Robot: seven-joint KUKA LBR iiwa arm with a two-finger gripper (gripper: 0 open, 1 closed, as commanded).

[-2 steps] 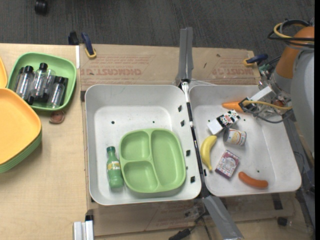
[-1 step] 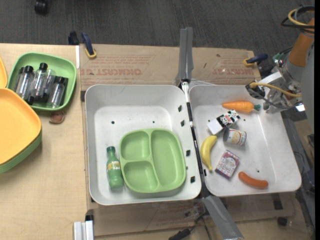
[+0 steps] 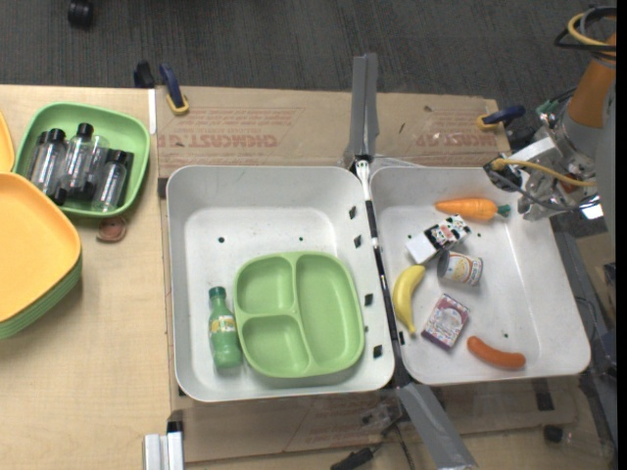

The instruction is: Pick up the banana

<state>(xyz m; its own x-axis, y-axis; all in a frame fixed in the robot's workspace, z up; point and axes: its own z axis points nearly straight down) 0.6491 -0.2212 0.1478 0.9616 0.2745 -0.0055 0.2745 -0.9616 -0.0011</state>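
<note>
Banana (image 3: 408, 297) lay in the right bin (image 3: 549, 360), hard against that bin's left wall, its length running up and down the view with a slight curve, and nothing gripped it.

At the far left of the bench a stack of orange plates (image 3: 29, 253) sat partly out of view, and behind it a small green tray (image 3: 83, 155) held several dark-capped bottles (image 3: 78, 164). The left bin (image 3: 196, 204) carried a green divided plate (image 3: 299, 313) with three compartments, and a green bottle (image 3: 224, 327) lay just beside the plate's left edge, close to the bin's left wall.

In the right bin, just right of the banana, a purple packet (image 3: 446, 320) lay flat. Above it a small can (image 3: 460, 267) lay tipped on its side, near a black-and-white toy (image 3: 439, 238). A carrot (image 3: 469, 208) rested toward the bin's back, pointing left to right, and a red-orange sausage (image 3: 496, 352) lay near the front wall.

At the far right the arm (image 3: 593, 96) stood over the bin's right rim, well apart from the banana. The gripper (image 3: 545, 196) hung near the bin's back right corner, just right of the carrot; whether its claw was released or clenched could not be made out, and nothing was seen between its fingers.
</note>
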